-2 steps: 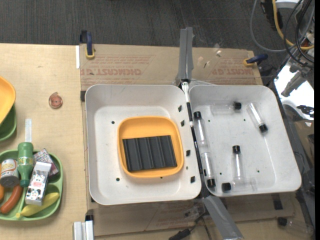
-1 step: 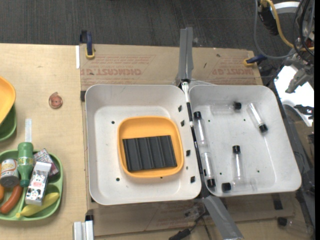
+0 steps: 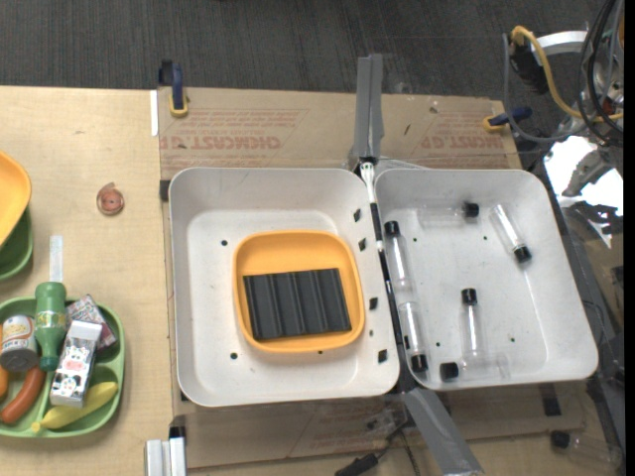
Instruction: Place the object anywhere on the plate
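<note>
Left bin [image 3: 198, 266]: orange plate [image 3: 298, 291] sits centre, black ribbed block [image 3: 298, 302] covering most of it; only the plate's rim is bare. White floor open around the plate. Right bin [image 3: 536, 345]: clear tubes [image 3: 508, 230] scattered along the left wall, top and centre; lower right floor open.

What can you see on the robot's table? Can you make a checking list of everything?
Surface: wooden bench bearing two white bins.
Job's things: orange plate in the left bin, a dark ribbed block lying on it.
Clutter: clear black-capped tubes in the right bin; green tray of toy food at left.
Grippers: nothing seen.
Cables: yellow and dark cables upper right.
Surroundings: cardboard under the bins, dark floor beyond.
</note>
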Action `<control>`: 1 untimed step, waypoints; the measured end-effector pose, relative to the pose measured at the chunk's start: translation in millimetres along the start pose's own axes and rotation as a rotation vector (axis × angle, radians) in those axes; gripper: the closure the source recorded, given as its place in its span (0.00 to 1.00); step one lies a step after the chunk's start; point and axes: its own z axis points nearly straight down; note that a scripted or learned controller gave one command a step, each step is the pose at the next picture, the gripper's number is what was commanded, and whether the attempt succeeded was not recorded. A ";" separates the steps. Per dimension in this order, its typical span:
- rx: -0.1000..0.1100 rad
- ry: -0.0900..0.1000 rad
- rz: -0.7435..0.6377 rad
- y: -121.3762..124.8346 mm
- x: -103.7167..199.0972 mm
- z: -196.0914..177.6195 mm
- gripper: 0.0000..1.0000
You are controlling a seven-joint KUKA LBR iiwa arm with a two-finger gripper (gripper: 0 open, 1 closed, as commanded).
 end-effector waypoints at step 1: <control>0.000 0.001 0.000 -2.0 -0.1 -3.2 0.00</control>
